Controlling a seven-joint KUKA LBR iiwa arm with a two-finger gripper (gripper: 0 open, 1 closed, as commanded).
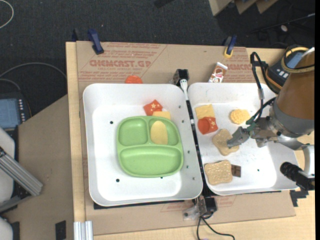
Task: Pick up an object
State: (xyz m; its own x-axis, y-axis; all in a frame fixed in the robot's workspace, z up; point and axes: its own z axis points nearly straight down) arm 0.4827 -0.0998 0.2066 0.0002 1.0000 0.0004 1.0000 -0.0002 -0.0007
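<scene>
End effector [235, 141] is hanging low over the right bin [260, 181], tip right at a tan cracker [221, 140] near the bin's middle; can't tell whether it's gripping. Red piece [207, 125] is lying just beside it, w/ a green tray [149, 160] sitting in the left bin [100, 134].

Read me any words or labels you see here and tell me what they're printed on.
"CHEMCAST G P": red print on the brown board behind the left bin; last letters uncertain.
Smaller red lines around it: too blurred to read.
Small carton behind the right bin: print too small to read.
</scene>
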